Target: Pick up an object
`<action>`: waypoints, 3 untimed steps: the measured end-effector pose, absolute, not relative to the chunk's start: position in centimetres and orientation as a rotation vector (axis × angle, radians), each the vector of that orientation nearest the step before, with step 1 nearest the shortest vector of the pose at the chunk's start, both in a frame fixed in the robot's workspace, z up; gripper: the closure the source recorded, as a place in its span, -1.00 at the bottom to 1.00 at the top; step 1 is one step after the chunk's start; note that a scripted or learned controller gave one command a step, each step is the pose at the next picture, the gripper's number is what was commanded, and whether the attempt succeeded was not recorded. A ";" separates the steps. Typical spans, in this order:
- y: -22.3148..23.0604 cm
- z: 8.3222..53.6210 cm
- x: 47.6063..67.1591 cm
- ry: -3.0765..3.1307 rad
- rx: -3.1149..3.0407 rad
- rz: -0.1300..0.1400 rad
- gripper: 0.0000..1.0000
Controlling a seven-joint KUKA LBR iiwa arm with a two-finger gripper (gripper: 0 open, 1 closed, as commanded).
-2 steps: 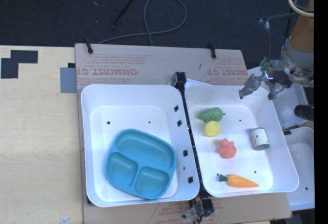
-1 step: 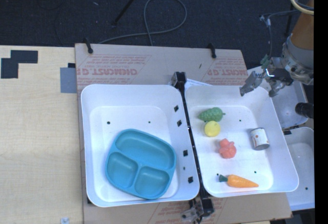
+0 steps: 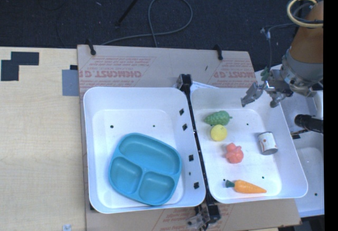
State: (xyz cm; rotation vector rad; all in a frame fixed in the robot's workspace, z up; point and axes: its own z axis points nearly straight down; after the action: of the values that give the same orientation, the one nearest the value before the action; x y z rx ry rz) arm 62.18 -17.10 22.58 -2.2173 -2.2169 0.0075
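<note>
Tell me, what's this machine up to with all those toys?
The robot arm's gripper hangs open over the far edge of the right bin, holding nothing. Below it lie a green vegetable, a yellow ball, a pink toy, a small can and a carrot. A blue divided plate sits in the left bin.

Right bin (image 3: 296, 172) holds five objects, all apart: green leafy veg (image 3: 218, 118) at top, yellow ball (image 3: 218, 132) just below it, pink toy (image 3: 234, 153) mid, silver can (image 3: 268, 143) on its side at right, orange carrot (image 3: 248, 187) lying near front
</note>
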 end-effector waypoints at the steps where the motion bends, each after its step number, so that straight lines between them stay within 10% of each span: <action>1: -17.1 18.2 62.0 -2.217 -2.217 0.007 -1.00; 2: -17.7 13.2 62.5 -2.217 -2.218 0.007 -1.00; 3: -17.8 14.5 62.6 -2.218 -2.220 0.004 1.00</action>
State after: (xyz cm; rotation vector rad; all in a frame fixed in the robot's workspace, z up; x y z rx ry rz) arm 62.58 -17.82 14.55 -2.2204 -2.2183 0.0036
